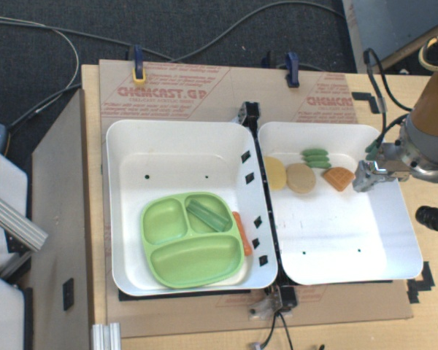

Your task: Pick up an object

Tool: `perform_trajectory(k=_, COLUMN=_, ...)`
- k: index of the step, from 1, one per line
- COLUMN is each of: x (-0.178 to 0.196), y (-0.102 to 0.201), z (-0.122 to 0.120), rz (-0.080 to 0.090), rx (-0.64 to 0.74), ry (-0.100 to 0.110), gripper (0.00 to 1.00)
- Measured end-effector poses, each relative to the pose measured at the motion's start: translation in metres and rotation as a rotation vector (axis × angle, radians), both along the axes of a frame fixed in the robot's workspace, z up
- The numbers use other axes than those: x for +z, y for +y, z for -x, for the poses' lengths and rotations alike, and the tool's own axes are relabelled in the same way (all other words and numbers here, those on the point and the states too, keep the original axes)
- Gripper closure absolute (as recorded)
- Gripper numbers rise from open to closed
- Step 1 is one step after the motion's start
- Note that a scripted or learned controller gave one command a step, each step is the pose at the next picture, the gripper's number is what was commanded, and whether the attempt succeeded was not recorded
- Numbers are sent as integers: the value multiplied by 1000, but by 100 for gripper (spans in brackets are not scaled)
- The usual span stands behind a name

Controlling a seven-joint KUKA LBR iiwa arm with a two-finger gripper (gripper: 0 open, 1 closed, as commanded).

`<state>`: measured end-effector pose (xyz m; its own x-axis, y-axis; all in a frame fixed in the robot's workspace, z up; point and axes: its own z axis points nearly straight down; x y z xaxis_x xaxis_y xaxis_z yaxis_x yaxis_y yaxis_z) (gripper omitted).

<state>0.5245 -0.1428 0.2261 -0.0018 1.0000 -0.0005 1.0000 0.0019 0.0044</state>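
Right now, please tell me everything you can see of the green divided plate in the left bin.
The green divided plate looks like light green plastic, a rounded rectangle with three compartments. It lies flat on the left bin's floor, toward the near edge. A darker green piece rests in its upper right compartment, and an orange object lies against its right rim.

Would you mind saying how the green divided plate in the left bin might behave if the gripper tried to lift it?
The green plate looks like stiff, light moulded plastic. It is wide and lies flat, so only its rim seems graspable, and it would probably tilt. The green piece in one compartment might slide.
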Motion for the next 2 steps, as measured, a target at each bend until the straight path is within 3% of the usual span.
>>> perform_trajectory(k=2, x=0, y=113, z=-32, rz=-2, rx=5, ry=3, gripper=100)
